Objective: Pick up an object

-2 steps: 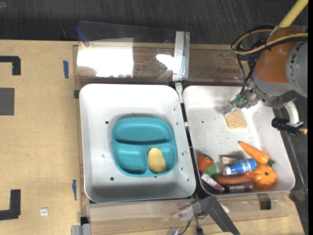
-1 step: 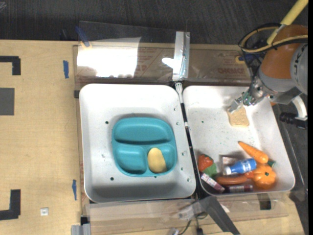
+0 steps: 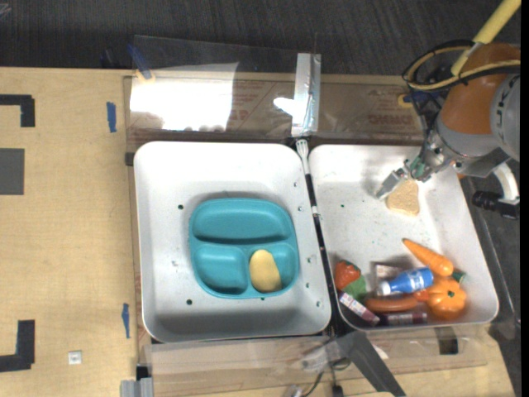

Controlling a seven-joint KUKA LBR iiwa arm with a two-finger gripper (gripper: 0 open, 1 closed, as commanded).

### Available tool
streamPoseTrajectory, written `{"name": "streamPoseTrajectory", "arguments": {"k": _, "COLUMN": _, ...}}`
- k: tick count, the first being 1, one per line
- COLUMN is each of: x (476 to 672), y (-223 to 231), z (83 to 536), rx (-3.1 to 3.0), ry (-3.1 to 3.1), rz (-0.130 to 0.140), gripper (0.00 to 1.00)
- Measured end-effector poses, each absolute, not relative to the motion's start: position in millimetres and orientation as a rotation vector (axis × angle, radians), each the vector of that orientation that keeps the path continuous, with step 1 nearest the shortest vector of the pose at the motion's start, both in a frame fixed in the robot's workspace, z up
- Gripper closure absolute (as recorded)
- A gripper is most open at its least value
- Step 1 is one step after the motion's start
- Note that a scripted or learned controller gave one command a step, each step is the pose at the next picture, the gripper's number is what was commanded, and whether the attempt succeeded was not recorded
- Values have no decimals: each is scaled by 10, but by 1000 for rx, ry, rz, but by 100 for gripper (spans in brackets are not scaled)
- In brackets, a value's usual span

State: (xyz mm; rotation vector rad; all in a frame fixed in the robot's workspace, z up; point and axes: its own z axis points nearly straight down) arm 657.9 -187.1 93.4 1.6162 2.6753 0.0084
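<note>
Tan bread slice (image 3: 404,199) lies in the right bin (image 3: 364,165), touching the gripper (image 3: 411,174); you cannot tell its grasp. Approach step; next, confirm closure before lifting.

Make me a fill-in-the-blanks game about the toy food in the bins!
The yellow potato sits in a tray colored ____.
The tray rests in the ____ bin.
The claw hovers by a tan slice of ____.
The carrot is colored ____.

Missing words: blue, left, bread, orange.
</note>
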Motion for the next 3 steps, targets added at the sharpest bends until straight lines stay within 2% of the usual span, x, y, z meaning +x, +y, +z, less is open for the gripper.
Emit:
{"name": "streamPoseTrajectory", "arguments": {"k": 1, "x": 6579, "y": -1871, "z": 934, "rx": 1616, "ry": 2675, "rz": 8, "gripper": 0}}
{"name": "streamPoseTrajectory", "arguments": {"k": 2, "x": 6620, "y": -2154, "z": 972, "rx": 1409, "ry": 2826, "rz": 9, "gripper": 0}}
{"name": "streamPoseTrajectory", "arguments": {"k": 3, "x": 6356, "y": -2148, "z": 892, "rx": 1544, "ry": 2726, "rz": 7, "gripper": 0}}
